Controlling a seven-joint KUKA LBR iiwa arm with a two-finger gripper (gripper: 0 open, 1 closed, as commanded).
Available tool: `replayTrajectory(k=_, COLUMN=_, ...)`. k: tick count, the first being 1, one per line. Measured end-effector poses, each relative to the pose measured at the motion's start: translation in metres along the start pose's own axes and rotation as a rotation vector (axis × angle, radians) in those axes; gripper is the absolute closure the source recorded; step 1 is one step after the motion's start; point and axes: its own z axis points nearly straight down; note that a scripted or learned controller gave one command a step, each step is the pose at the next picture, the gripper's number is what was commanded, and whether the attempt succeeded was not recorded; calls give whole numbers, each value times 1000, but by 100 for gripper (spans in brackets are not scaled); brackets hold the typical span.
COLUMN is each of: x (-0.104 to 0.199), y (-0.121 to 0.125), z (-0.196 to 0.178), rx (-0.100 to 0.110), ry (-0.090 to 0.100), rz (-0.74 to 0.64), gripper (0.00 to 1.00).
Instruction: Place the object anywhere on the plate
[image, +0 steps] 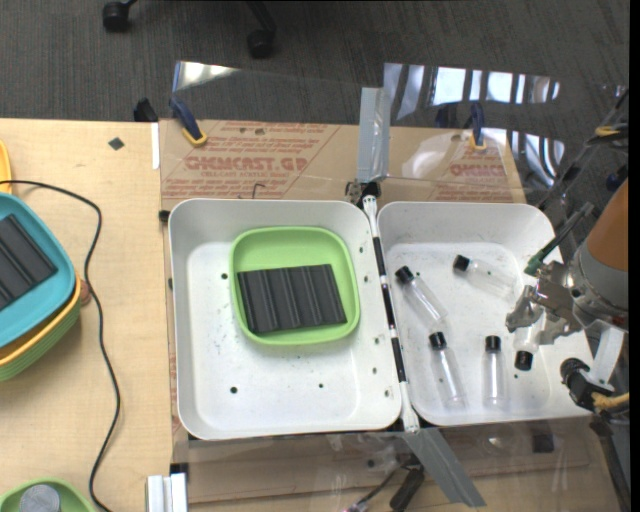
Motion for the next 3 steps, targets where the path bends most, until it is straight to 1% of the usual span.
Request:
replayTrajectory(k=1, x=0, y=0, z=0, rx=0, ry=0, rz=0, gripper=0)
replayTrajectory(k=2, x=-14, y=6, z=-44, rx=0, ry=-1, rz=348, gripper=0)
replayTrajectory(k=3, x=-52, y=25, z=-67, rx=4, ry=-4, rz=672, gripper=0)
